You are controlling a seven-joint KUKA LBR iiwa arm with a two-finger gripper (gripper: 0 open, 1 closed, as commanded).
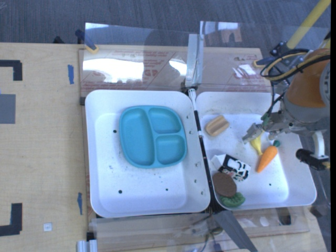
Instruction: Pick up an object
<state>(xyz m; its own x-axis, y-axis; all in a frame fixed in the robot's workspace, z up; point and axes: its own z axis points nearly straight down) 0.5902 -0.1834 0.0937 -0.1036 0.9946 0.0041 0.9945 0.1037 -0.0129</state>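
two shallow white bins sitting side by side on the bench, left bin (105,193) carrying a blue divided plate (153,136), right bin (299,193) crowding several small items. hanging over the right bin's upper middle, arm (307,91) reaching in from the right, gripper (257,133) hovering low beside a small yellow piece (256,145); finger spread too blurred to tell, and nothing visibly held. lying just right of that yellow piece, an orange carrot (266,158) pointing down-left. resting apart toward the bin's upper left, a tan bread-like block (217,125). sitting lower, a black-and-white toy (233,167), and touching the front corner, a brown disc (224,184) over something green (234,199). looking like an approach, with no pick made yet. risking, by judgement: closing on the yellow piece and the carrot together and pinching neither cleanly; nudging the rounded carrot so it rolls aside; descending off-centre and closing on air; scraping fingertips against the bin floor under so flat a target.
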